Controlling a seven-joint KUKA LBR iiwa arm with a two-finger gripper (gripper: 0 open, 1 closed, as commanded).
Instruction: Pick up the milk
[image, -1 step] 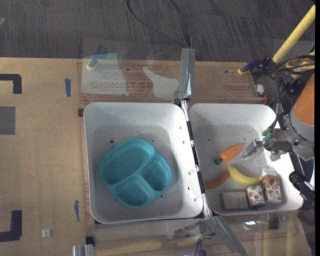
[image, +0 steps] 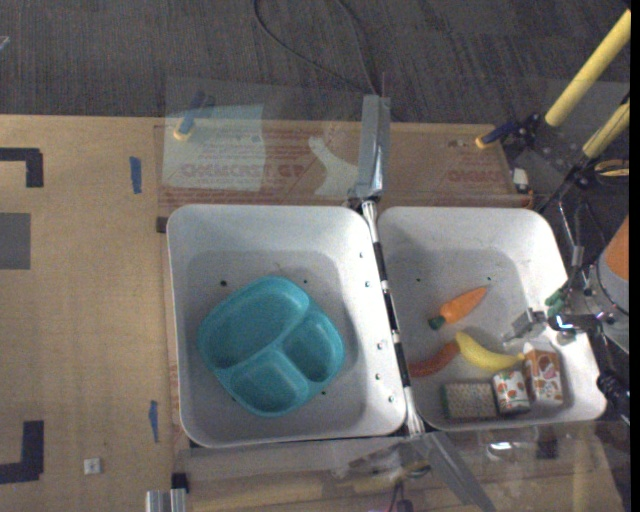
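White bins: two shallow bins side by side on the bench, left bin (image: 190, 250) and right bin (image: 430, 235).
Left bin contents: teal divided plate (image: 270, 345) near the centre.
Right bin contents: carrot (image: 458, 306), banana (image: 487, 352), red-orange item (image: 433, 362) beside the banana, grey speckled block (image: 469, 400), small red-and-white carton (image: 511, 390), milk (image: 544, 376).
Milk position: front right corner of the right bin, just beside the small carton, near the banana's tip.
Gripper (image: 540, 324): over the right edge of the right bin, above the milk and apart from it.
Finger state: cannot tell; too small and blurred.
Arm (image: 615, 275): enters from the right, orange band visible.
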